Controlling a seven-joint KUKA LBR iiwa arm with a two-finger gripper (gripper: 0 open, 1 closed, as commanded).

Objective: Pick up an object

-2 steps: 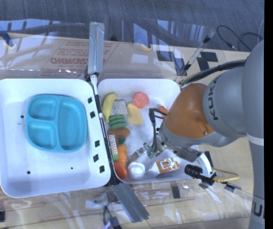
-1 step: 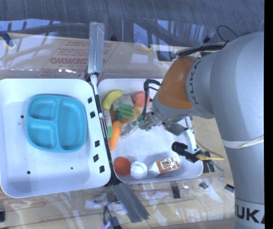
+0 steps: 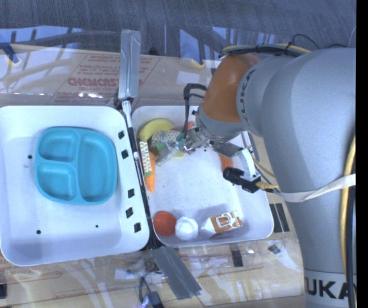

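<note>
End effector [image 3: 185, 143] low in the right bin [image 3: 196, 188], apparently touching a crumpled packet [image 3: 162, 144] beside the banana [image 3: 154, 128]

A yellow banana [image 3: 155, 128] (curved, partly hidden) lies in the right bin's [image 3: 196, 191] far-left corner.

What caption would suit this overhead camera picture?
KUKA arm reaching into the right bin among toy food; blue divided plate in the left bin.

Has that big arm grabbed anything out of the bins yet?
Not visibly. The arm has reached into the right bin, its gripper down by the yellow fruit and a wrapped item. Nothing looks lifted, so the grab and lift remain.
</note>
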